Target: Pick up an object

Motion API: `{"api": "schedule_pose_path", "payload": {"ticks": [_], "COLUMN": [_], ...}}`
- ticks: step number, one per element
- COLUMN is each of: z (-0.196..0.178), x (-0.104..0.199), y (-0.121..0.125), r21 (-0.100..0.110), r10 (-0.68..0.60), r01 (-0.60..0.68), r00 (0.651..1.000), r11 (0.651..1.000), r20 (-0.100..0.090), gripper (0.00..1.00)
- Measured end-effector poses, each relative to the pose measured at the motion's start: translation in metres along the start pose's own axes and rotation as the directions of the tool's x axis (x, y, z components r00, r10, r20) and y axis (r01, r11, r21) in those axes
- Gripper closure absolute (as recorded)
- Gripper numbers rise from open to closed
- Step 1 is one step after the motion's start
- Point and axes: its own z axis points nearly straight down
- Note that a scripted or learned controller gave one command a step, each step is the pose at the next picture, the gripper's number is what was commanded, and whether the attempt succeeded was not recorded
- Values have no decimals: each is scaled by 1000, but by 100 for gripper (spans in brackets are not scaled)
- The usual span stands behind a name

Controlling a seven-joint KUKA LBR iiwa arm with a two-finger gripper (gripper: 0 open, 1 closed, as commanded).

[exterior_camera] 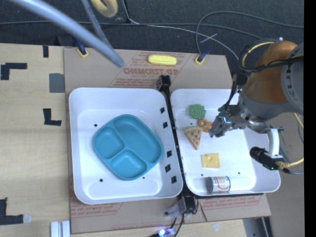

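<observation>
The right bin (256, 181) holds a green knobbly piece (198, 111), a tan wedge like a pizza slice (193, 137), a small orange-brown bit (205, 126), a yellow cheese square (211, 160) and a small can lying on its side (218, 183). My gripper (219, 126) hangs low over this bin, just right of the orange-brown bit and the wedge. Its dark fingertips point left and down toward them.
The left bin (81, 107) holds a blue divided plate (127, 146). A yellow banana-like toy (162, 60) lies on the cardboard behind the bins. The arm's grey body and orange band (269, 78) cover the right bin's far right side. Cables run across the back.
</observation>
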Motion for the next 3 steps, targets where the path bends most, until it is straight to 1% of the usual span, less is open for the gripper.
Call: {"api": "schedule_pose_path", "payload": {"ticks": [1,2,3], "z": [-53,-47,-32], "x": [0,59,107], "y": [2,21,33], "r21": [0,6,7], "r10": [0,-6,-4], "r01": [0,6,4], "r00": [1000,1000,1000], "r11": [1000,1000,1000], "r20": [0,-2,-1], "gripper": [100,100,100]}}
